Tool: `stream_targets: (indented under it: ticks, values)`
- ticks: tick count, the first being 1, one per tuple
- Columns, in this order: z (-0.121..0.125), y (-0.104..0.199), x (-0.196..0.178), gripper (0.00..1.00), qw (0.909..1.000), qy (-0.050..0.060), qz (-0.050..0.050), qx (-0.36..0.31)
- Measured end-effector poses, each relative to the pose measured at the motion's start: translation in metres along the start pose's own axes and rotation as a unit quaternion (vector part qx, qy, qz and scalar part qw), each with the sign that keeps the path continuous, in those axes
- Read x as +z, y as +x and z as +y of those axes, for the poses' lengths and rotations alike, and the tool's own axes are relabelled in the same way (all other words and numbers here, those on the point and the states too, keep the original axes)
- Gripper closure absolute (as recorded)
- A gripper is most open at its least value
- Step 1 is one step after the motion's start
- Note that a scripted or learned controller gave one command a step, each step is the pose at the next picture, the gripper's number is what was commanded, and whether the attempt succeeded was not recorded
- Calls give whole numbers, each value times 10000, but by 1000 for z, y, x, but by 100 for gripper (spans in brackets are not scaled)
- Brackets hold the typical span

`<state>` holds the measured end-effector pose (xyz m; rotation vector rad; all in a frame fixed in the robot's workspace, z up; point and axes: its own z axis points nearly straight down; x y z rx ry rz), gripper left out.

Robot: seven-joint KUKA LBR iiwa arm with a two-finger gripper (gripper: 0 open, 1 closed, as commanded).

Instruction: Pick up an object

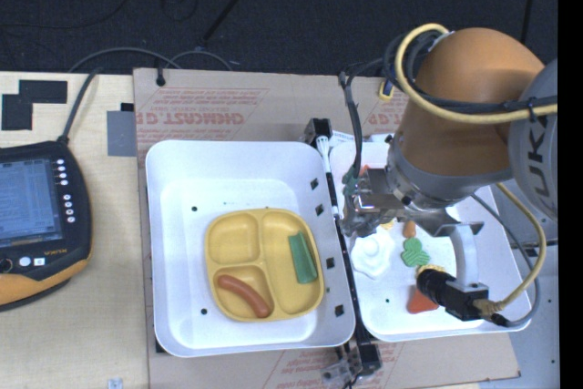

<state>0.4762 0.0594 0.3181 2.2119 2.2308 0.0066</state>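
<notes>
Nothing lifted yet: arm [455,118] hangs over right bin [483,323], claw's state hidden, white piece [370,256] and green piece [414,252] lying loose.

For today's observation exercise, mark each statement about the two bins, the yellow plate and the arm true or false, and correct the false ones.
1. The yellow divided plate lies in the left bin. True.
2. The sausage lies in the right bin. False: it lies in the front compartment of the yellow divided plate.
3. A green piece lies in the plate's right compartment. True.
4. The arm hangs over the left bin. False: it is over the right bin.
5. A white item lies in the right bin near the divide between the bins. True.
6. The tablet-like pendant sits inside the left bin. False: it rests on the bench to the left.
</notes>
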Motion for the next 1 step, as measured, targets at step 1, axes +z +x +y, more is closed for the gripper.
stream_targets:
  ticks: [1]
  values:
    - [0, -14, -56, 100, 10000, 4, -14, 42]
